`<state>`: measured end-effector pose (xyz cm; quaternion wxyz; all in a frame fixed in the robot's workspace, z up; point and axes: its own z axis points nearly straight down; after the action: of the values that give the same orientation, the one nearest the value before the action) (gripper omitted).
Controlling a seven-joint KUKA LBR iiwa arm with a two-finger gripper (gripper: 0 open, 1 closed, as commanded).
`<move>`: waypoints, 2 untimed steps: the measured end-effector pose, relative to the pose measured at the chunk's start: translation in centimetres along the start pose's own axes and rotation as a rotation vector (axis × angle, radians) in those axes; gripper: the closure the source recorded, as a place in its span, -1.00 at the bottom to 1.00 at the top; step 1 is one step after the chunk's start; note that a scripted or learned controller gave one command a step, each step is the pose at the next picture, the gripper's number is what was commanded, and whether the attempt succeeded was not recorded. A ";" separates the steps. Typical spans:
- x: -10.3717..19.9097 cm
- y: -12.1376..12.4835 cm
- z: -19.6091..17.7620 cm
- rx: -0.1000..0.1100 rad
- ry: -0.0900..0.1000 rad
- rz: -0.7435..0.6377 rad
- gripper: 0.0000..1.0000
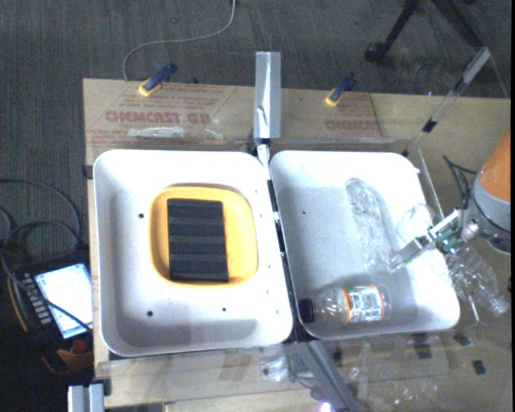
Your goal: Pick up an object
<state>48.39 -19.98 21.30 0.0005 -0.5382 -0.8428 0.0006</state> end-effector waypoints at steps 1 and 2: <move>0.1 0.3 -0.9 -0.003 0.002 -0.004 1.00; 6.7 5.2 -11.6 -0.003 -0.002 0.015 1.00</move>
<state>50.29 -11.69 32.85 -0.0011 -0.5444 -0.8388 -0.0003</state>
